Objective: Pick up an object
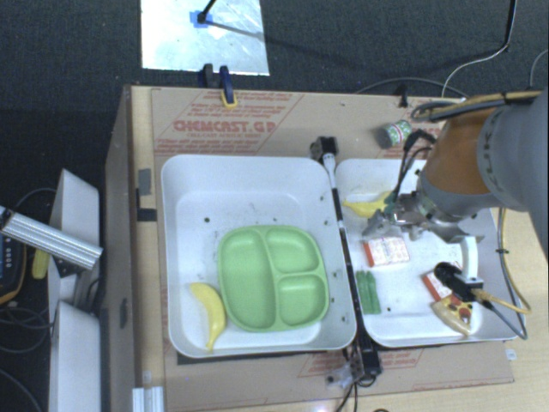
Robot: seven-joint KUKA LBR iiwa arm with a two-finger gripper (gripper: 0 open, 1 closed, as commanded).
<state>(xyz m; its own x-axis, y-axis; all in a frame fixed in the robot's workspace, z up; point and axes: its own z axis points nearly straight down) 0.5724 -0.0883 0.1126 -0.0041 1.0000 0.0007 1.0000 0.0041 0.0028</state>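
A dark carpeted floor surrounds a brown-topped bench (223,123) carrying two white bins. The left bin (184,174) holds a green divided plate (274,277), taken here as the landmark. A yellow banana (210,312) lies against the plate's lower-left rim. Right of the plate, across the shared wall, is the right bin (412,329). In it a curved yellow piece (362,205) lies up and to the right of the plate. A red-and-white packet (386,250) sits level with the plate, a green stick (367,290) lies nearest the plate, and a pizza-slice toy (455,314) lies farthest right. The gripper (383,220) sits just beside the yellow piece, on its side away from the plate. Whether it is spread or closed cannot be told.
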